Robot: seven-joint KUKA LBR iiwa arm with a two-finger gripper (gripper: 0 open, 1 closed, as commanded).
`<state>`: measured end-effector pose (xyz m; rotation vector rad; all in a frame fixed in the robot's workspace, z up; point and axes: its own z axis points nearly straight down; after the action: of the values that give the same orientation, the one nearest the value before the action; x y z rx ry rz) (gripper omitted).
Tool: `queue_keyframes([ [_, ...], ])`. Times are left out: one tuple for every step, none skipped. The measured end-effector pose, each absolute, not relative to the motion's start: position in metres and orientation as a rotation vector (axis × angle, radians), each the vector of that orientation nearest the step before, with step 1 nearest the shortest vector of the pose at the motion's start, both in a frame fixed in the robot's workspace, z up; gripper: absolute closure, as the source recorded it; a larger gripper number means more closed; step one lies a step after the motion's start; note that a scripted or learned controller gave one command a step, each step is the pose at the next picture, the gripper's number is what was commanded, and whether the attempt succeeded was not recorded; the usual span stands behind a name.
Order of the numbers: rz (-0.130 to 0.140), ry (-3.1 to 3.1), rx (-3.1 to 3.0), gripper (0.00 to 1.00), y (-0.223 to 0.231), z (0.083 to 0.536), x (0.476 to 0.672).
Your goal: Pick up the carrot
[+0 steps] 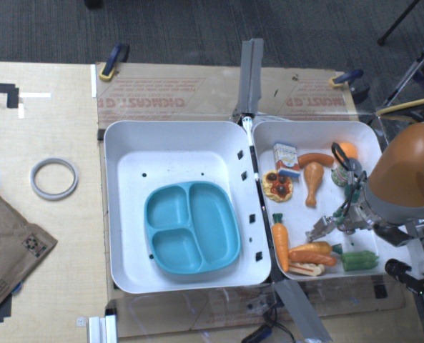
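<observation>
Two white bins sit side by side on a wooden desk point(47, 120). Inside the right bin point(369, 131), the carrot point(279, 243) lies against its left wall, leaves upward. Nearby, the claw point(324, 227) hovers with jaws slightly parted, empty. It should shift left, straddle the carrot's middle, then close.

Upside-down red lettering on the cardboard sheet point(197, 91) behind the bins defies reading. The brown box point(8, 252) at left shows "BOX".

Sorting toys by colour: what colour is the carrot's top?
Green, above its orange body: carrot, camera view.
</observation>
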<state>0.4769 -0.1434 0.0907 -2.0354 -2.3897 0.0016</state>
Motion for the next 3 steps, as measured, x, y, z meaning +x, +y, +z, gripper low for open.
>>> queue_keyframes([
  [0.005, -2.049, -2.381, 0.00, -0.159, 0.208, 0.545],
  [0.005, -1.560, -2.728, 0.00, -0.190, 0.206, 0.639],
  [0.003, -1.816, -2.560, 0.00, -0.204, 0.104, 0.655],
])
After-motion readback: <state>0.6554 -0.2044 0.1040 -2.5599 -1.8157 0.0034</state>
